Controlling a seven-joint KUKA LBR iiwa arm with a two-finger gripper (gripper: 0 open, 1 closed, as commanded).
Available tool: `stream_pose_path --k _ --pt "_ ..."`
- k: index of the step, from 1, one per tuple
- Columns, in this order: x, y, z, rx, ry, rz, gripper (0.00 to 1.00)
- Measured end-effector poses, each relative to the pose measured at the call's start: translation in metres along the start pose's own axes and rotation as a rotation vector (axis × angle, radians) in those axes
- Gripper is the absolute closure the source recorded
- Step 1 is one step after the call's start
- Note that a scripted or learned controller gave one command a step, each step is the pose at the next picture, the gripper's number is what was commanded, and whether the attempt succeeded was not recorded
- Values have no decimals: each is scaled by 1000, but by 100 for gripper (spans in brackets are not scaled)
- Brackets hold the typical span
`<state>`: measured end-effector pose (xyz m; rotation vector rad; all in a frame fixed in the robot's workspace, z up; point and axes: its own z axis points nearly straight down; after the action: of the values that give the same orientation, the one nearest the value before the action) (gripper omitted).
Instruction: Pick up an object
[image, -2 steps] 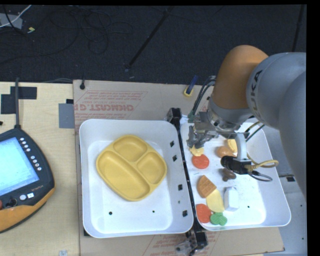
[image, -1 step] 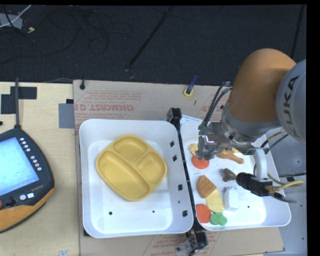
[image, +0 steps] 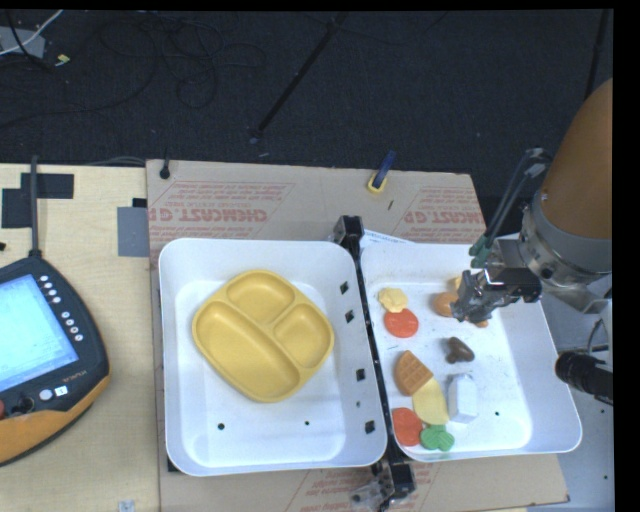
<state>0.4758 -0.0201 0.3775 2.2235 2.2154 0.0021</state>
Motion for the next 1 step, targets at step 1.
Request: stream_pose_path --k 1 --pt "80 1 -28 6 1 -10 100"
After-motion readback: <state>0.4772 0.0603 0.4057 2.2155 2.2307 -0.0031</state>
